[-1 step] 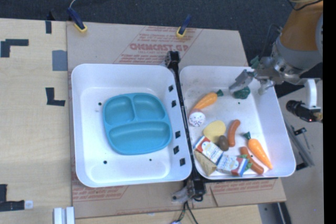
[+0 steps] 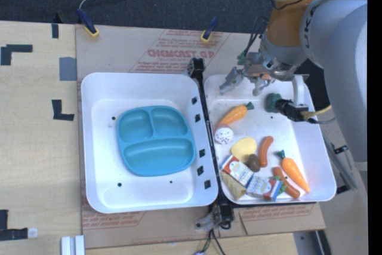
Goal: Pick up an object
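My gripper hangs over the far end of the right bin, fingers spread open with nothing between them. Just below it lies a carrot with a green top. Further toward the near end sit a round white disc, a yellow potato-like piece, a small sausage, a second carrot, and small cartons packed together. A dark green piece lies by the right wall.
The left bin holds a blue divided plate. A black divider with clips runs between the bins. The grey arm with its orange band looms over the right bin's far corner. Cardboard lies under both bins.
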Controlling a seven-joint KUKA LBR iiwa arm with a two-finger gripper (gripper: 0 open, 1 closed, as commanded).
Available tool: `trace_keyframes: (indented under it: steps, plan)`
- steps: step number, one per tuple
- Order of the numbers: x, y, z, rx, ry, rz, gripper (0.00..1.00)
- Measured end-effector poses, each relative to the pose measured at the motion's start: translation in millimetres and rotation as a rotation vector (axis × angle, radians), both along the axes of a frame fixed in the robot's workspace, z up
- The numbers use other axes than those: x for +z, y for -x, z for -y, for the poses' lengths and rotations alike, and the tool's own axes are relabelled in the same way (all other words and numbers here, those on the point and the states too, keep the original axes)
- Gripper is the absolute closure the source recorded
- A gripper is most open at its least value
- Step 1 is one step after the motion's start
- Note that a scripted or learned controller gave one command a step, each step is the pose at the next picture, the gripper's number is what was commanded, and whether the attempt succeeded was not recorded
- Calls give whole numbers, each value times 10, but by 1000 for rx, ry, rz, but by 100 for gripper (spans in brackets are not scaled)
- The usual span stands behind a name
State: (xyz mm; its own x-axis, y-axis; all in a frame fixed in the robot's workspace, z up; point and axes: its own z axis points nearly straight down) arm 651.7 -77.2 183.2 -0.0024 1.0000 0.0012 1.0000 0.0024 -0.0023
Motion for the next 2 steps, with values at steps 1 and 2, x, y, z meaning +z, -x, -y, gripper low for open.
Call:
trace_keyframes:
  steps: [1, 2]
  plan:
    - [7, 168, -320, -1, 1, 0, 0]
    - [8, 284, -239, -1, 2, 0, 0]
